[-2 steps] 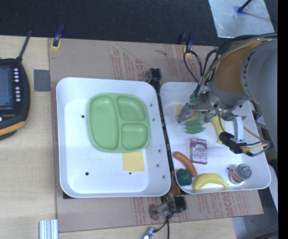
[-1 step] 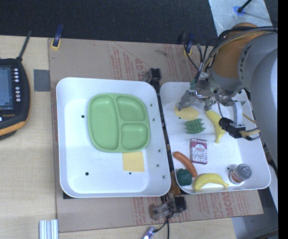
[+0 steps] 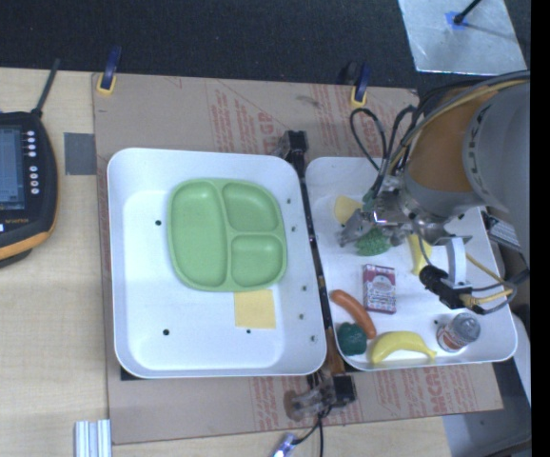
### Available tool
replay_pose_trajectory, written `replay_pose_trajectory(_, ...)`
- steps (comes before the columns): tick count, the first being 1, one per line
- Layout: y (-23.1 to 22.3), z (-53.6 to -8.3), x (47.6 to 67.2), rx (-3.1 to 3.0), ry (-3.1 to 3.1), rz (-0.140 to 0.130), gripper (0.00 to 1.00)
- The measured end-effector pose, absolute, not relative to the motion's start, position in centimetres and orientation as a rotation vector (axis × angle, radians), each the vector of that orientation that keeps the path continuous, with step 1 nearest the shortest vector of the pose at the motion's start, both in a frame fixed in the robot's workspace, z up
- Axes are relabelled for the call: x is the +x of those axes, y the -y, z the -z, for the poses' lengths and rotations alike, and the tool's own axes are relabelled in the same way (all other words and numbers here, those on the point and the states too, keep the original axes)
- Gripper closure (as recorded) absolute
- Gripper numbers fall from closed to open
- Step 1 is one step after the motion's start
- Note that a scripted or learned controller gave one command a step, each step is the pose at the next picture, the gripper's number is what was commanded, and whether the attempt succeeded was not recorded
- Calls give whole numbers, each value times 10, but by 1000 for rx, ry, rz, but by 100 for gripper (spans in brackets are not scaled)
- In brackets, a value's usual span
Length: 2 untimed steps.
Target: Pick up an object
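Near edge of right bin [image 3: 503, 352]: banana [image 3: 401, 348] lies flat, long axis roughly left-right, ends curling slightly toward the front rim. Just left of it, a dark green broccoli-like toy [image 3: 353, 338], touching or almost touching the banana's left end. A small can or jar with a metallic top [image 3: 458, 332] sits right of the banana, near the bin's front right corner.

Next back: orange-red hot dog [image 3: 354, 312], long axis diagonal, running from upper left to lower right, its lower end by the green toy. Beside it on the right, a small red-and-white box [image 3: 380, 288], long axis near vertical in the view, lying flat, apart from the hot dog.

Further back: gripper [image 3: 363, 228] hangs low over the far-left part of the right bin, directly at a green leafy toy [image 3: 373, 244]. Metal fingers sit right on top of that toy; whether they are spread or closed cannot be told, and no object is clearly seen pinched between them. A yellow piece [image 3: 347, 208] lies just behind the gripper, partly hidden. Another yellow strip [image 3: 415, 252] pokes out under the wrist, with black cables looping around it.

Left bin [image 3: 127, 284]: yellow square slice [image 3: 255, 308] flat on the floor, its far edge touching the green three-compartment plate [image 3: 226, 233]. Plate lies in the bin's far half.

Outside the bins, far left on the bench: teach pendant [image 3: 7, 190] with its screen up.
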<state>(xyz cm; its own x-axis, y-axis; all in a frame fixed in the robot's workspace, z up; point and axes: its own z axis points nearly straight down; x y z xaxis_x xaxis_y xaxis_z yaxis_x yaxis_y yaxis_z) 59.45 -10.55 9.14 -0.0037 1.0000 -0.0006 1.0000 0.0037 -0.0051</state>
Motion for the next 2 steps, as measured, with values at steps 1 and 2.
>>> replay_pose_trajectory(1,106,-102,595,-2214,2225,-7,100)
replay_pose_trajectory(2,9,-207,605,-2214,2225,-1,100)
